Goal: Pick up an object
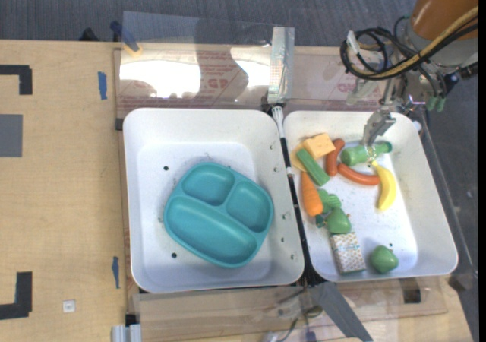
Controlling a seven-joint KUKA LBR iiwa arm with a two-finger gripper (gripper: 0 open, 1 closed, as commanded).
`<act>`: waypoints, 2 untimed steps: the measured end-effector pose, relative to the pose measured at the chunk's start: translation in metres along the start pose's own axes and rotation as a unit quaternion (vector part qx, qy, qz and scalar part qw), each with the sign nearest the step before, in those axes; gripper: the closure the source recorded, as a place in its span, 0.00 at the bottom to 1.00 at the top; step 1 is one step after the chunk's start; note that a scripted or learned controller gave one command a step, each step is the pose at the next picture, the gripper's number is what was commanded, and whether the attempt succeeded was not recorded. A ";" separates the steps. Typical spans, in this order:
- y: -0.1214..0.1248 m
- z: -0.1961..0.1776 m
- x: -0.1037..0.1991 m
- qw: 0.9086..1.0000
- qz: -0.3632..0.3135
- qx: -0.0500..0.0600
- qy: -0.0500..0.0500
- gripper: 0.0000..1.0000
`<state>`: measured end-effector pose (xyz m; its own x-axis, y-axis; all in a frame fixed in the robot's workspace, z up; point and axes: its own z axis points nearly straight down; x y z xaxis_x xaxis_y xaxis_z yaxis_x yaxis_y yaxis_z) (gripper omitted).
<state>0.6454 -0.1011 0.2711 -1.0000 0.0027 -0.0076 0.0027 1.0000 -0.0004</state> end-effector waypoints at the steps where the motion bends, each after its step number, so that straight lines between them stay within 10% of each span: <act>1: -0.009 0.154 0.007 1.000 0.023 -0.001 0.008 0.00; 2: 0.002 0.170 0.031 0.995 0.096 0.001 -0.015 0.00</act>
<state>0.6153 -0.0988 0.1005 -0.9802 0.1944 -0.0370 0.1945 0.9809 0.0022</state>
